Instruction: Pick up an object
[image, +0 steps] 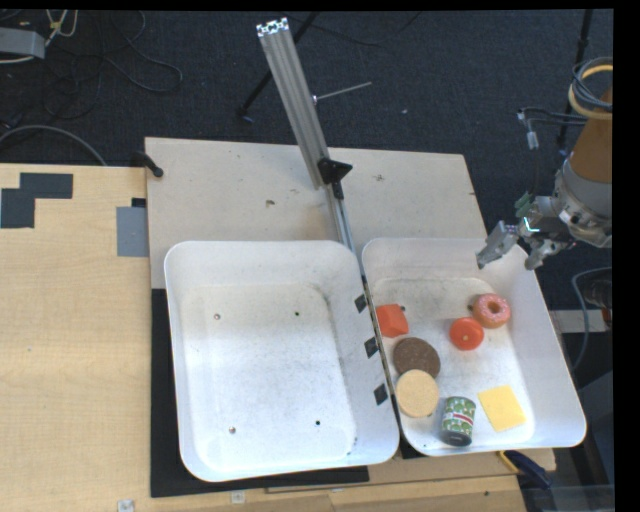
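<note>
Pink and ring-shaped, the doughnut (491, 310) is what we judge nearest the gripper (513, 243), lying toward its seven o'clock in the right bin (560, 400), just beside a red ball (466, 333). We see the gripper poised over the bin's far right rim, its two fingers spread wide, with nothing between them and touching nothing. Being round, the doughnut offers no long axis to line up with.
</note>
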